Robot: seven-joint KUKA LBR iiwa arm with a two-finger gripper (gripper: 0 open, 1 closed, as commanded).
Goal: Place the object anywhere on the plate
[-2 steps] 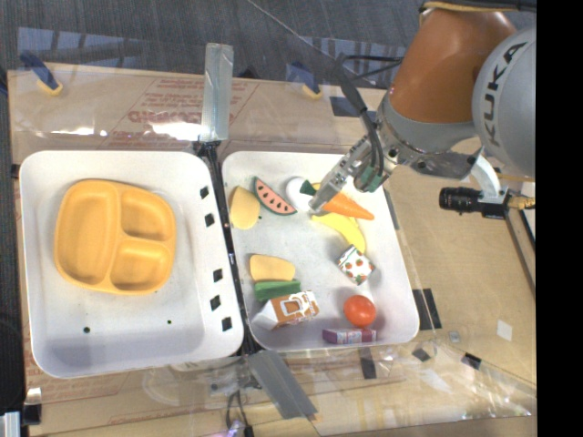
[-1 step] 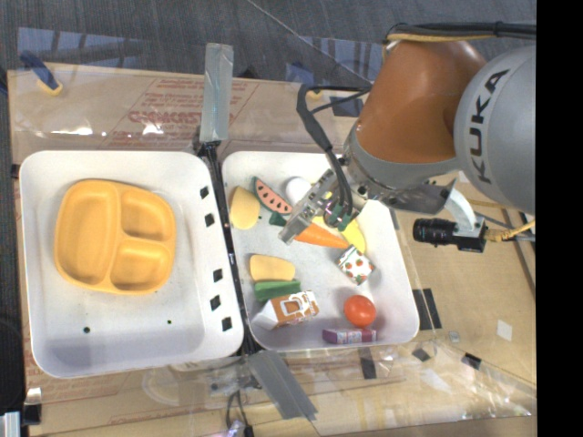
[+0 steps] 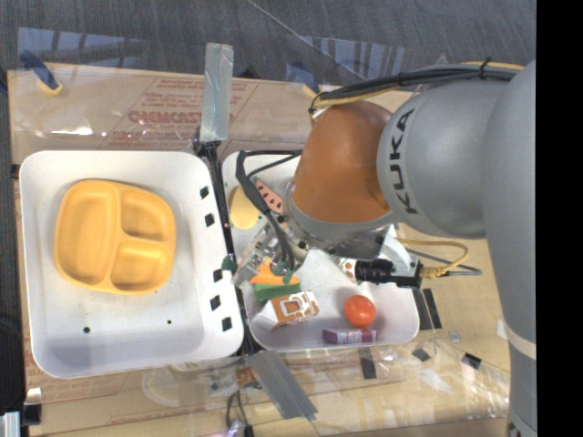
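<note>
A purple packet is seen lying along the near wall of the right bin. Just behind it, a red ball and a small orange-and-white carton are set apart on the bin floor. An orange-and-green toy is found just beyond the carton, at the tip of the claw, which is lowered over the right bin's left side. Whether the claw is spread or pinching the toy cannot be told; it is partly hidden by the wrist. A yellow disc is glimpsed further back, perhaps a lid. In the left bin, the yellow plate, divided into compartments, is placed toward the far side. Both bins are carried by the worktop.
</note>
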